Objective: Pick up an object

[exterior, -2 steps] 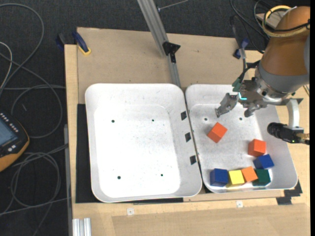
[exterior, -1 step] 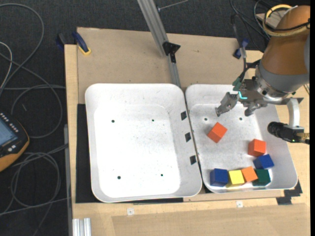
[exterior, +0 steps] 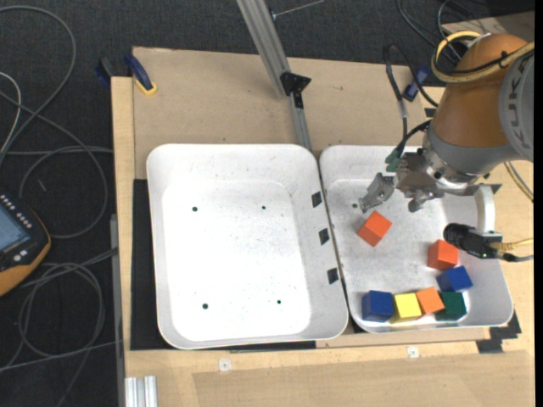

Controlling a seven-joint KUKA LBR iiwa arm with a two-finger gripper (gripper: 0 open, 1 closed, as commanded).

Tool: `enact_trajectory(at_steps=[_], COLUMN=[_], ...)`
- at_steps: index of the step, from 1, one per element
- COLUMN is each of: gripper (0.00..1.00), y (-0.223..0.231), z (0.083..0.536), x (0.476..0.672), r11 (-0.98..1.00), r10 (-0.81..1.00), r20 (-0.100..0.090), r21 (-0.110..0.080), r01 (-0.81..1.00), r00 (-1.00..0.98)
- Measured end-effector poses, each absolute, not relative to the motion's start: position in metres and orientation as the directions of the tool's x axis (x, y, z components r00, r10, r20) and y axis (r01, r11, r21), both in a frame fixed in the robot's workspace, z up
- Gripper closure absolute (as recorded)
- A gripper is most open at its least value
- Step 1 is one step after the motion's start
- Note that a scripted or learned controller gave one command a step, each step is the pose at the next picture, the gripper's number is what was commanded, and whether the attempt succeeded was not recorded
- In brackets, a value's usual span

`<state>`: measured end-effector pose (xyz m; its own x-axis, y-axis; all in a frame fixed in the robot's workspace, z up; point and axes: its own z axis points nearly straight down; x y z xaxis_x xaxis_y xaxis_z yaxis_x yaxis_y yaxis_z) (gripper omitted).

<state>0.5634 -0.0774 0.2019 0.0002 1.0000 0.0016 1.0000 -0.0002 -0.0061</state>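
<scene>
- Gripper positioned over the upper part of the right bin, fingers spread apart, nothing between them.
- Orange cube resting tilted on the right bin floor, just below and between the fingertips, apart from them.
- Second orange block lying near the bin's right side, just beside a black part of the arm's fittings.
- Blue block directly below that orange block, touching or nearly so.
- Along the near wall of the right bin, in a row: blue cube, yellow cube, small orange block, green block, packed side by side.
- Left bin set against the right bin, rims adjoining.
- Both bins seated on the wooden bench; metal pole crossing above its far edge.
</scene>
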Motion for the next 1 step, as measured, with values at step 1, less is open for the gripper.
enact_trajectory(at_steps=[1], gripper=[0.0], y=[-0.087], z=[0.1501], x=[0.5592], r11=[-0.002], r10=[1.0], r20=[0.002], r21=[-0.008], r01=[1.0], r00=[0.002])
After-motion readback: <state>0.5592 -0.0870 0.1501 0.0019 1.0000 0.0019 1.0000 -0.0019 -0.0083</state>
